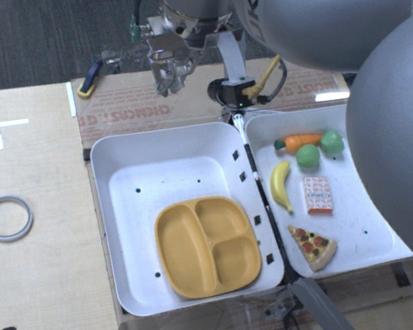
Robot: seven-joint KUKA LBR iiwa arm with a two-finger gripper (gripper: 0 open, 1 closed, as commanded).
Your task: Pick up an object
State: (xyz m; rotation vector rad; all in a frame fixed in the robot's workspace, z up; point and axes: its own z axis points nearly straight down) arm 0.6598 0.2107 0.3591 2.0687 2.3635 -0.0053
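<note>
My gripper (173,81) hangs high over the cardboard behind the left bin (121,210), apart from every object, and I see nothing in it. A yellow divided plate (206,244) lies in the left bin. The right bin (368,229) holds an orange carrot (302,140), two green round fruits (307,155) (332,143), a yellow banana (280,186), a small red-and-white box (317,194) and a pizza slice (312,246). The grey arm (375,60) covers the right bin's right side.
A cardboard sheet (130,110) lies behind the bins with a blue-handled tool (91,77) on it. A roll of tape (7,218) rests on the wooden bench at the left. Black clips (252,173) join the two bins along their shared wall.
</note>
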